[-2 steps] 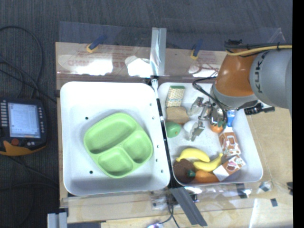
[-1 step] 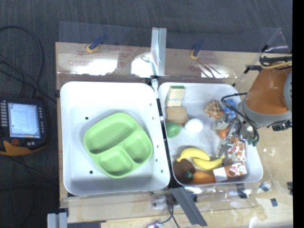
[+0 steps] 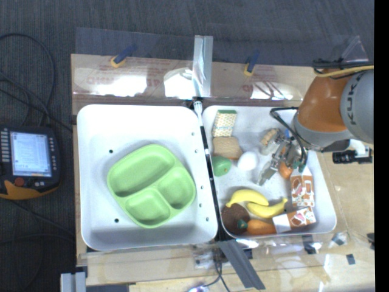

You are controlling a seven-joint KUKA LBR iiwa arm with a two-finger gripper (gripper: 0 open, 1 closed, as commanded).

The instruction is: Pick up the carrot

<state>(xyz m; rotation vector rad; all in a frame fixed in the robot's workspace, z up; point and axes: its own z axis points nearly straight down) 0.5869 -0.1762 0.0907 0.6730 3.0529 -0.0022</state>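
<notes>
Down at the near edge of the right bin [image 3: 325,221], we've got the clutter: a carrot [image 3: 261,227] lying flat along the front wall, long axis running left to right, tucked just under a banana [image 3: 258,202] and touching a dark brown lump [image 3: 234,215] on its left, with a small carton [image 3: 290,219] pressed against its right end. That's the target as I judge it, though a small orange piece [image 3: 286,171] sits right at the gripper too, and it's too small to call. Moving up the bin, a taller carton [image 3: 302,190] stands along the right side, then a white egg [image 3: 247,161], a green lime [image 3: 221,166], a slice of bread [image 3: 227,145] and a cracker box [image 3: 223,123] toward the back. The gripper [image 3: 275,163] hangs over the middle of this bin, pointing down and to the left; its metal fingers look slightly parted, but whether anything sits between them I cannot tell, the detail is just too fine. Now the key relation: the front carrot lies toward the camera and a touch left of the jaws, banana in between. To take it, I'd say the jaws need to come forward past the banana and close across the short width, not along its length. Over in the left bin [image 3: 91,181], a green divided tray [image 3: 152,184] sits alone, well apart from the action.
</notes>
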